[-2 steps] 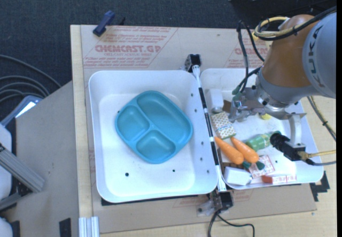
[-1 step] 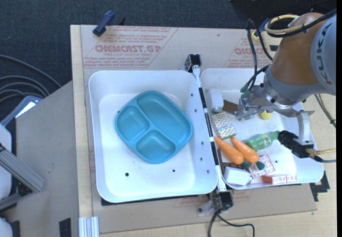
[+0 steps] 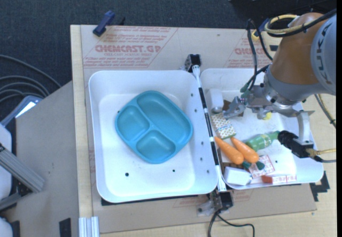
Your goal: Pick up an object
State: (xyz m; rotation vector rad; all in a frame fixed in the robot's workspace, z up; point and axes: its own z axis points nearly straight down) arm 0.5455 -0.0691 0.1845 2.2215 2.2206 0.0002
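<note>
**A:** How far along was the pick?

**B:** Hardly begun, by my reading. The arm (image 3: 299, 59) had reached over the right bin (image 3: 315, 180), and the claw (image 3: 239, 106) hung low near that bin's far left corner, but nothing showed between its tips. Whether it stood wide or narrow, I could not tell; the wrist hid too much. Choosing, closing and lifting all remained.

**A:** And the other bin?

**B:** The left bin (image 3: 101, 123), well to the claw's left, held a blue divided plate (image 3: 154, 126), the largest thing on the bench.

**A:** What lay nearer the claw?

**B:** Everything else sat on its near side, toward the camera. A green bottle (image 3: 263, 140) lay on its side, below and slightly right of the claw. Two orange carrots (image 3: 235, 149) lay side by side, touching, just under the claw and beside the bottle. A patterned packet (image 3: 223, 125) lay closest, just below the claw against the divider. A small white block (image 3: 238, 177) sat farthest, at the near edge.

**A:** The likeliest target?

**B:** Probably the packet, being nearest; it looked flat and thin, awkward to pinch.
</note>
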